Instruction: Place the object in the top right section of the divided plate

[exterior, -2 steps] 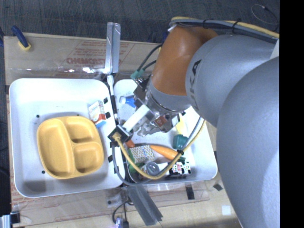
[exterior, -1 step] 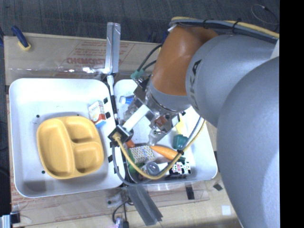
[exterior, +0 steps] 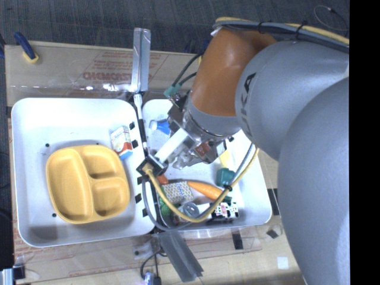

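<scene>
Honestly, which piece in the right bin [exterior: 261, 209] is my object I cannot tell; an orange carrot [exterior: 205, 189] lies there in clutter. My claw [exterior: 191, 155] hangs just at its twelve o'clock, its state hidden. At nine o'clock, the yellow divided plate [exterior: 88, 183] sits in the left bin [exterior: 29, 159], a small carton [exterior: 121, 140] by its one o'clock.

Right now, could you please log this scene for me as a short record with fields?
left bin: holds a yellow divided plate and a small carton
plate sections: nothing in them
right bin: clutter, including a carrot and a teal block
arm: reaching over the right bin
gripper: low among the clutter
</scene>
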Controlling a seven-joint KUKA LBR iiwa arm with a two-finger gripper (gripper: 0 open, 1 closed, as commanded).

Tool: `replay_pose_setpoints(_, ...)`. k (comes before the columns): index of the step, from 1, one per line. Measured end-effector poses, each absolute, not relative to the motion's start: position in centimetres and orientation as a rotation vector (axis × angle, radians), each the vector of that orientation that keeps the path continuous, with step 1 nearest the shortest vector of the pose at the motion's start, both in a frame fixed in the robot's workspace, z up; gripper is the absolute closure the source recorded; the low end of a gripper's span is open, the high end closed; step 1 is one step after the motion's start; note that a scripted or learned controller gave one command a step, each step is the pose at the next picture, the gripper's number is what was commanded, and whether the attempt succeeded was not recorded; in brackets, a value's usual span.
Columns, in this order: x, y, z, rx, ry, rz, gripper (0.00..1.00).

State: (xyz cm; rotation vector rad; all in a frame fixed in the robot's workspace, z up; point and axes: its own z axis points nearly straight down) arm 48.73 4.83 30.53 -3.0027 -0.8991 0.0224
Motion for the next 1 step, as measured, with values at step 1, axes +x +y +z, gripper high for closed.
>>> replay_pose_setpoints(1, 48.72, 4.85, 30.52, -3.003, -0.900, 0.023, 0.00)
